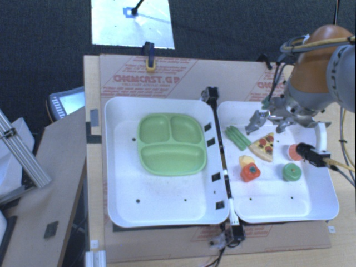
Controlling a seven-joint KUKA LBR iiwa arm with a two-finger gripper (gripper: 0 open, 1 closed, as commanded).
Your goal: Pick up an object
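Dark cloth fills the background, with a pale square panel (132, 15) at top. Below it, the surface (167, 77) is a tan sheet with red print, held by a yellow-black clamp (149, 57) at its far edge. Two white bins sit side by side on it, touching along a black-clipped seam. Left bin (119, 204) holds a green divided plate (170, 144), lying flat near the middle. Right bin (311, 210) holds five small toys. Green stick (238, 137) lies slanted near the seam. Pizza slice (263, 147) lies just right of the stick, flat. An orange-red toy with a yellow piece (249, 170) sits in front of the pizza slice. Green round toy (291, 172) is right of that, and a red round toy (293, 152) sits just behind the green one, partly hidden. Grey arm (317, 65) with its orange band comes in from the right over the far part of the right bin. Gripper (268, 125) hangs just above the far end of the pizza slice, between the green stick and the red round toy. Its fingers (253, 123) look spread wide with nothing between them, though the slanted view makes the gap hard to judge. All toys lie on the bin floor.
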